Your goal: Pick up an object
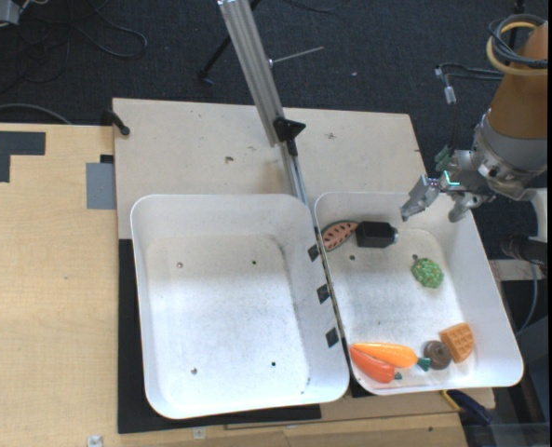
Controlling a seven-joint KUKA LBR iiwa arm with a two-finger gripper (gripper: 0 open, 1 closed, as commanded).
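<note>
My gripper (438,203) hangs over the far right corner of the right bin (495,298), its two fingers spread apart with nothing between them. Below and left of it in that bin lie a black block (374,235) and a brown-orange striped oval (339,235) near the far wall. A green knobbly piece (428,273) sits mid-bin. Along the near edge lie an orange-and-red carrot-like toy (382,359), a small dark round piece (435,352) and an orange waffle-like piece (458,342).
The left bin (222,305) sits beside the right one, with black clips along the shared wall. A slanted aluminium rail (257,73) rises from the bins' far junction. A wooden table (43,287) lies to the left.
</note>
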